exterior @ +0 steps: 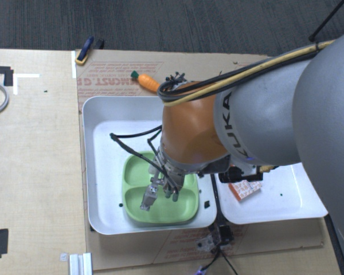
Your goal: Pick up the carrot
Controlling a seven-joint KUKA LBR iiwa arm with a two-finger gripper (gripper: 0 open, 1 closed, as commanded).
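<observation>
Carrot (147, 82) first: it lies outside both bins, on the cardboard sheet (112, 76) just beyond the far rim of the left bin (100, 153), orange body slanting, green top pointing toward the sheet's far left corner. Meanwhile the gripper (159, 192) hangs low over a green divided tray (180, 211) that sits against the left bin's near edge, well apart from its target. The fingers look parted, with nothing between them, one pale fingertip (148, 199) nearly on the tray floor.

From where I stand, doing this well means lifting clear of the tray and the bin wall before travelling, then crossing the far rim and coming down over the middle of the carrot. Turning the wrist so the fingers straddle the carrot across its width should help, since it could roll on flat cardboard.
</observation>
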